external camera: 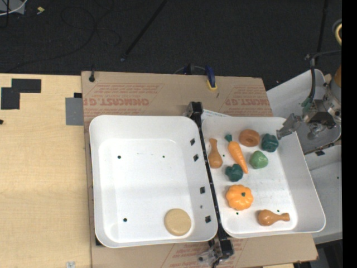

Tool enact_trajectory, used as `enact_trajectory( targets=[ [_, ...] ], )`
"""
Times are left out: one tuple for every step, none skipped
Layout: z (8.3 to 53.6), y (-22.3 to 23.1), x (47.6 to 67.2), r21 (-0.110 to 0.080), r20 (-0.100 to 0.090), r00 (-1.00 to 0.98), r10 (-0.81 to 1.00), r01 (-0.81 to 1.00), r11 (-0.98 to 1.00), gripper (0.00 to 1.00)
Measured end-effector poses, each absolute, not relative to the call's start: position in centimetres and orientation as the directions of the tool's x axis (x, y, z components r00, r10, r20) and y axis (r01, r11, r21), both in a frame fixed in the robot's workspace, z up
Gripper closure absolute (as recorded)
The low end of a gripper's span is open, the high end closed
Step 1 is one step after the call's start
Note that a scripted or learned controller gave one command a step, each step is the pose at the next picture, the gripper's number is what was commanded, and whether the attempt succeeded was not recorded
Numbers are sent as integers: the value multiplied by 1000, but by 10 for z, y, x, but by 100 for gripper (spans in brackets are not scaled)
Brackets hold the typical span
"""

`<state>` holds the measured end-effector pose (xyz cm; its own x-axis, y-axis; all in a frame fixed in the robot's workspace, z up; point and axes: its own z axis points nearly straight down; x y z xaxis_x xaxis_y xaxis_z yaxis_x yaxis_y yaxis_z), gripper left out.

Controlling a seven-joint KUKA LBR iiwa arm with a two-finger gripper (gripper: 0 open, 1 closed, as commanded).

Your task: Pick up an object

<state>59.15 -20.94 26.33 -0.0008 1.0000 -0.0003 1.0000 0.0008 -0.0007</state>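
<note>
A pale wooden bench [39, 166] bears a brown printed cardboard sheet [167, 96], and on that sheet two shallow white plastic bins [97, 149] [309, 194] sit touching, side by side.

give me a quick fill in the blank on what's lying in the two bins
1. The round tan disc lies in the ____ bin.
2. The pumpkin is coloured ____.
3. The carrot lies in the ____ bin.
4. The tool hangs at the right bin's ____ edge, apart from the toys.

Missing words: left; orange; right; right
</note>
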Motion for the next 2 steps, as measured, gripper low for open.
enact_trajectory(
  targets=[
    [120, -137, 607, -1, -1, -6, 1000, 1000, 6, 0],
    [98, -97, 640, 7, -11, 5, 1000, 1000, -5, 0]
  ],
)
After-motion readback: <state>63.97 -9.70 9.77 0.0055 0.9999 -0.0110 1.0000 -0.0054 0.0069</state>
